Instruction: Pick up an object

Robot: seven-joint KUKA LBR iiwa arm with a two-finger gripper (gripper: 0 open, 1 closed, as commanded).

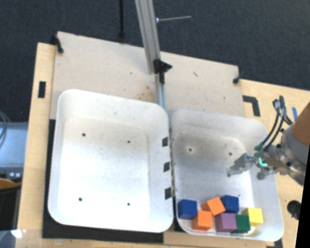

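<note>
- We see the arm [301, 128] entering from the right edge, its orange band just visible there, with the wrist bent down over the right bin [200, 127].
- The gripper [251, 166] hangs above the right side of that bin; two grey fingers [237, 166] point left and slightly downward.
- We can see the fingers spread apart, with nothing between them, so the gripper is released and carries nothing.
- The gripper sits over bare bin floor, apart from the blocks, which lie nearer the front wall.
- We count seven blocks, all clustered in the front right corner of the right bin: two blue blocks [187, 208], two orange blocks [215, 205], one purple block [225, 222], one green block [243, 223] and one yellow block [255, 215].
- The blocks are packed close, several touching their neighbours; the second blue one sits behind the purple one.
- We count two white bins side by side; the left bin [64, 153] shows a speckled floor.
- A slanted aluminium rail [146, 21] rises from the bench behind the bins.
</note>
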